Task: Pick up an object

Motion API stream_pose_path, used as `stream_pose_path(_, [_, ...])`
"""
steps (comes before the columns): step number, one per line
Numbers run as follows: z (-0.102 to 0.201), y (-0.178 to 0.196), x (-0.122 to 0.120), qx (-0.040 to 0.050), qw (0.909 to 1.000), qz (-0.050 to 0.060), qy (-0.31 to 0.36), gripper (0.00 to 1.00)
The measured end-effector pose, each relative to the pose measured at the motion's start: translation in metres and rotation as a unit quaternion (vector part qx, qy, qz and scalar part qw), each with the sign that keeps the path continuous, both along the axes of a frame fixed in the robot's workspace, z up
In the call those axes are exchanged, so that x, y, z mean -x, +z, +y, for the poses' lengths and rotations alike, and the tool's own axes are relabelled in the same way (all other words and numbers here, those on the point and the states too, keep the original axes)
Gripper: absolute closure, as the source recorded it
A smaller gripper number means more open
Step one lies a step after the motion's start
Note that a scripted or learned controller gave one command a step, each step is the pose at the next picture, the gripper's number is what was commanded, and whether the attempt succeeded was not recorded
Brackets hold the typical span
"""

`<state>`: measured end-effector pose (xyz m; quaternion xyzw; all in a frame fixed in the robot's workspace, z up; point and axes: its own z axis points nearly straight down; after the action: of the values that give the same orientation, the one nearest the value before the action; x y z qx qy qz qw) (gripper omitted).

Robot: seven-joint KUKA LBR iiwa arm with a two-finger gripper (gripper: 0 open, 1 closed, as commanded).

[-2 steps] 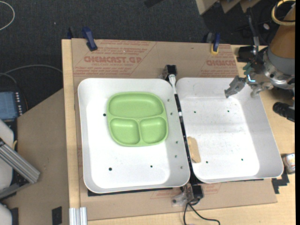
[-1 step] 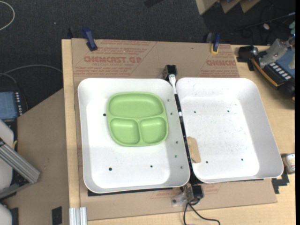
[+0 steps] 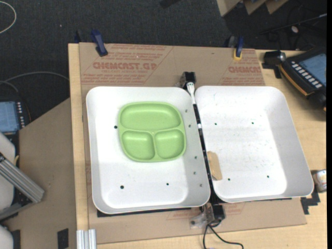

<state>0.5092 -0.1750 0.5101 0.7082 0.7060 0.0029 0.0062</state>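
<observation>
A light green divided plate (image 3: 152, 131) with three compartments lies flat in the left white bin (image 3: 104, 180), in its upper middle part. One large compartment is at the far side and two smaller ones at the near side. The right white bin (image 3: 249, 139) sits beside it, its floor speckled with small dark marks.
A brown tape patch (image 3: 214, 166) sits on the seam between the two bins. Blue and yellow clamps (image 3: 98, 43) hold the cardboard base at the back. A tablet-like device (image 3: 308, 71) lies at the right edge, and a metal rail (image 3: 21, 183) at the left.
</observation>
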Motion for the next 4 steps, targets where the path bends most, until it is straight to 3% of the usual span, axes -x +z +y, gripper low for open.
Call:
stream_pose_path(1, [0.002,0.004,-0.004,0.0001,1.0,0.003,0.002,1.0])
stream_pose_path(2, [0.038,-0.105,0.015,-0.0044,0.9999,0.012,0.003,1.0])
stream_pose_path(3, [0.164,-0.173,0.031,-0.0046,0.9999,0.012,0.008,1.0])
stream_pose_path(4, [0.25,-0.228,0.031,-0.0035,0.9999,0.011,0.007,1.0])
